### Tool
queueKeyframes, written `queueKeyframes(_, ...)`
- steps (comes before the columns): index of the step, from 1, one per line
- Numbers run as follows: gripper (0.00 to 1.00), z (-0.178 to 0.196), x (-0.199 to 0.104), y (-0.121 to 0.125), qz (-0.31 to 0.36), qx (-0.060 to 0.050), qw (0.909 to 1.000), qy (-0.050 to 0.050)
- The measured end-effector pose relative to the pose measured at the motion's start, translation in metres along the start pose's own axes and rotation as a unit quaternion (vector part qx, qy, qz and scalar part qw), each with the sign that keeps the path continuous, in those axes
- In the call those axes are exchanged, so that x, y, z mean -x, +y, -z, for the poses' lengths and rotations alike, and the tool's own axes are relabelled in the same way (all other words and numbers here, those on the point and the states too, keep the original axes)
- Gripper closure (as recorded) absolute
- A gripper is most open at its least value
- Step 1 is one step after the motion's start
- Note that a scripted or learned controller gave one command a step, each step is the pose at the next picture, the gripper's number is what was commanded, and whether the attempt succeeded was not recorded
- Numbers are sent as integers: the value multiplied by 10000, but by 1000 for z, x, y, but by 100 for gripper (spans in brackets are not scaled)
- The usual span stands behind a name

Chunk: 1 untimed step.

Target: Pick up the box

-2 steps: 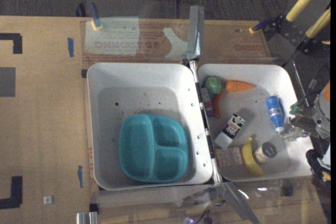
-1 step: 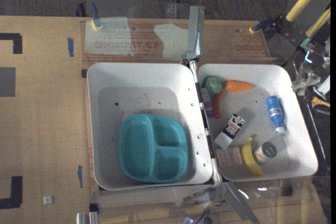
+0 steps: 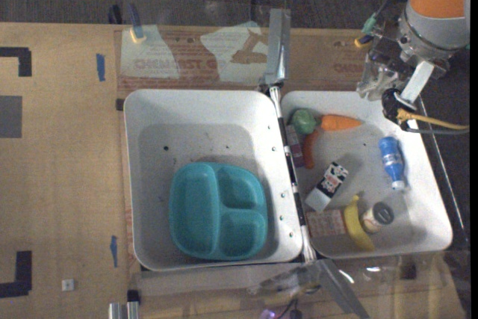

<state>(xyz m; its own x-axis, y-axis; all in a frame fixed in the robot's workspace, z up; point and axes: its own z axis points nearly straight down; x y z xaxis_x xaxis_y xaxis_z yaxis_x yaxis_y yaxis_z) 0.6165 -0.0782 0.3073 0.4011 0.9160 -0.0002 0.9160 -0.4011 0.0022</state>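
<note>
**Ana:** Box (image 3: pixel 327 186) first. It lies in the right bin (image 3: pixel 441 235), near the middle and a little toward the divider, tipped on its side at a slant. It looks like a small carton with a black-and-white cow print.

**Ben:** How will it handle, in your view?

**Ana:** Light, I judge, and stiff enough at the edges, though the flat faces may dent under a hard squeeze. The printed skin is likely smooth, so it could slip. I would close across its short width, near the middle of its length, with the fingers square to the long sides.

**Ben:** Anything crowding it?

**Ana:** A yellow banana (image 3: pixel 357 224) and a jar (image 3: pixel 376 217) lie just beside its lower end; a blue bottle (image 3: pixel 391 163) sits apart to the right, a carrot (image 3: pixel 340 123) farther up.

**Ben:** And the claw (image 3: pixel 381 82)?

**Ana:** It hangs above the bin's far right corner, well apart from the box, touching nothing I can make out. Whether it is spread or closed, I cannot tell; the wrist clutter hides it.
</note>
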Motion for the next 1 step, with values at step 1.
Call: queueKeyframes(1, 100, -2, 2, 31, -1990, -7, 9800, -6)
